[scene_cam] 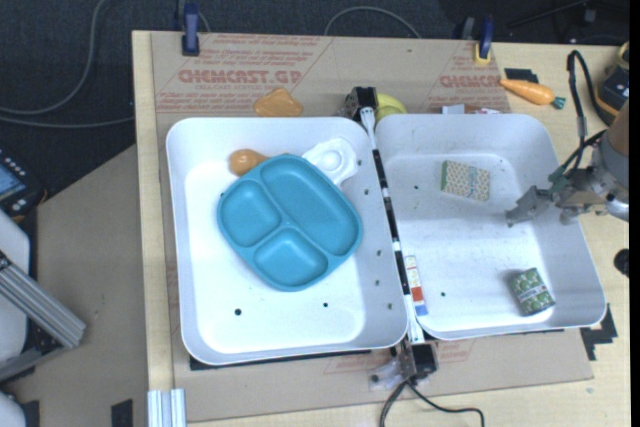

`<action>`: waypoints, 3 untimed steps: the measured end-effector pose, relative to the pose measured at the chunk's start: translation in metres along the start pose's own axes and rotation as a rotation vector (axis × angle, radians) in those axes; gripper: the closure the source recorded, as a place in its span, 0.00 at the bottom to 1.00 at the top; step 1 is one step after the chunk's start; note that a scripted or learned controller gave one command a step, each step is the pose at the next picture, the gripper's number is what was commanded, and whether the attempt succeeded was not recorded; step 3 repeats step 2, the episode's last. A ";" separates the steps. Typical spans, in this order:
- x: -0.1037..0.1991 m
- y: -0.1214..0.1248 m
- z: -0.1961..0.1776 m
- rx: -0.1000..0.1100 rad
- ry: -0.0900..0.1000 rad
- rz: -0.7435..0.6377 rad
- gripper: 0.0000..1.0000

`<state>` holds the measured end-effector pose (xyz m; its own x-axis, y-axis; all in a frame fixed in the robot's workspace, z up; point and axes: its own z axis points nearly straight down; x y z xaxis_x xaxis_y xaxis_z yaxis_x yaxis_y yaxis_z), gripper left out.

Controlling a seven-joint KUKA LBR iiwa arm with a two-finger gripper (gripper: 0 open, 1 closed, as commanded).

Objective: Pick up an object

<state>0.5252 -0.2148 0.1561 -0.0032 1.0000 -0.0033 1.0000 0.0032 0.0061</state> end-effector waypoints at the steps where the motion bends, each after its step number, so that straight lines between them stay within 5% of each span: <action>1: 0.000 -0.047 0.072 0.007 0.008 0.002 0.00; 2: -0.001 -0.046 0.061 0.004 0.003 0.003 1.00; 3: -0.001 -0.046 0.061 0.004 0.003 0.003 1.00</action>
